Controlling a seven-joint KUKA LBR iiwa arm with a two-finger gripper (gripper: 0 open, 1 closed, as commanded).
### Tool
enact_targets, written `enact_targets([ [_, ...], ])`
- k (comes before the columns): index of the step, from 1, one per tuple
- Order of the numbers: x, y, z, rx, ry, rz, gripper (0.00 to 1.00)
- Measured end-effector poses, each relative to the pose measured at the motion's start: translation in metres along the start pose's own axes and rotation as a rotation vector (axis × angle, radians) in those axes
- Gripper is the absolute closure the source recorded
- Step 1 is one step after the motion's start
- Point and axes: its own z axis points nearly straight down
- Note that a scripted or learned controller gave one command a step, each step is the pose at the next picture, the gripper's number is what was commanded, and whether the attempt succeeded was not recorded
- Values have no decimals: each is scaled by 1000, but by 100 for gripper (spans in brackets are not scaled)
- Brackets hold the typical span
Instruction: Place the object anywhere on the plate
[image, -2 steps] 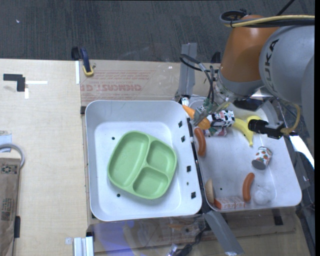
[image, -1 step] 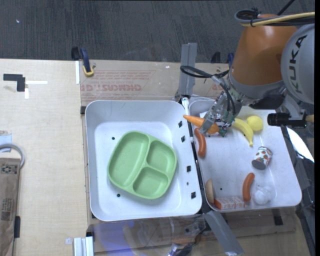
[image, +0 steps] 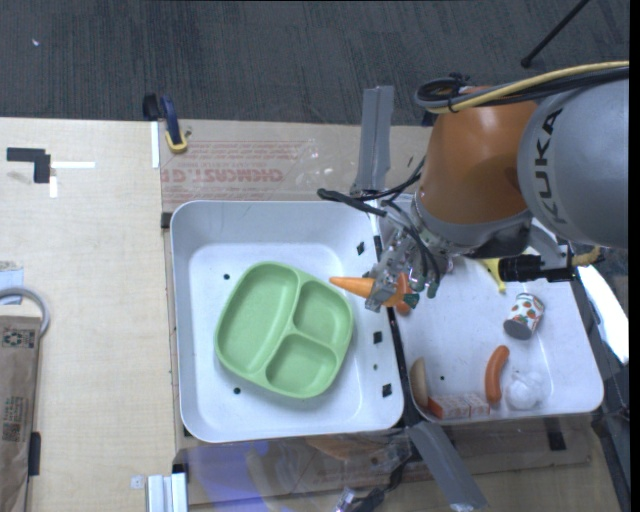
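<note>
A green three-compartment plate (image: 286, 331) lies in the left bin (image: 185, 300). At its two o'clock edge, an orange carrot (image: 352, 286) points its tip toward nine o'clock, gripped in the end effector (image: 388, 288) above the divide between bins. The arm (image: 500, 160) bends down from one o'clock. A sausage (image: 495, 372) lies in the right bin (image: 570, 400).

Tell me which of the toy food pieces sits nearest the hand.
The orange carrot, lying at the hand over the rim between the two bins. The sausage and the other pieces lie farther off in the right bin.
</note>
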Motion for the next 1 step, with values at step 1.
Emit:
enact_targets([
  [1, 0, 0, 0, 0, 0, 0, 0],
])
